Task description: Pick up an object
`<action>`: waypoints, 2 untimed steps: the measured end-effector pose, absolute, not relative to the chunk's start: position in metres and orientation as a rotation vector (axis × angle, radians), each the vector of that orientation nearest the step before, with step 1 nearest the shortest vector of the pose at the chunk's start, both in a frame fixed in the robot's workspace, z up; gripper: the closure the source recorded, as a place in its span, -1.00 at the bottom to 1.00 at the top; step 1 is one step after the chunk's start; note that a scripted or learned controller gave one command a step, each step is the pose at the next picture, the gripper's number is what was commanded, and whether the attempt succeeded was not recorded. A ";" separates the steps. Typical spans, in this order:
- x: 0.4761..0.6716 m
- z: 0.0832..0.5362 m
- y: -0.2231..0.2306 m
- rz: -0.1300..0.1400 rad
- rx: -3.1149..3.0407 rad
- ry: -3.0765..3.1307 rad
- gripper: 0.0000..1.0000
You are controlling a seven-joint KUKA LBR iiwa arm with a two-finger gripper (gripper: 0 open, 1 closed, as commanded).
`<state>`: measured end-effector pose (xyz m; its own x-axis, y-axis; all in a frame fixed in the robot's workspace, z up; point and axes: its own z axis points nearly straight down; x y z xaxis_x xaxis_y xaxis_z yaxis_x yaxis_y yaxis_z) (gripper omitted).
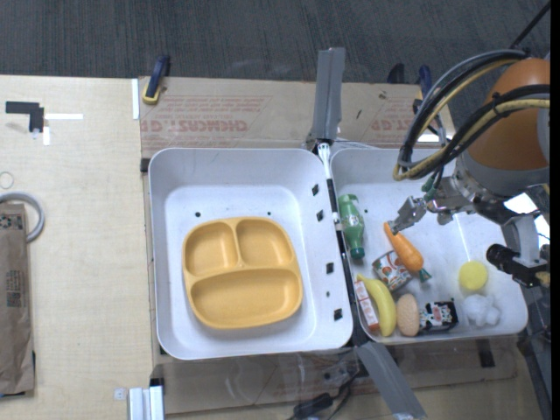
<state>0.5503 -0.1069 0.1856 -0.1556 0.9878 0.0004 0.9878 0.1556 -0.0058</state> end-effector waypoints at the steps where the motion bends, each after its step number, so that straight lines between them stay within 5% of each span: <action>1: 0.562 0.091 -0.103 0.004 -2.113 -2.322 -1.00; 2: 0.562 0.097 -0.104 0.009 -2.114 -2.317 1.00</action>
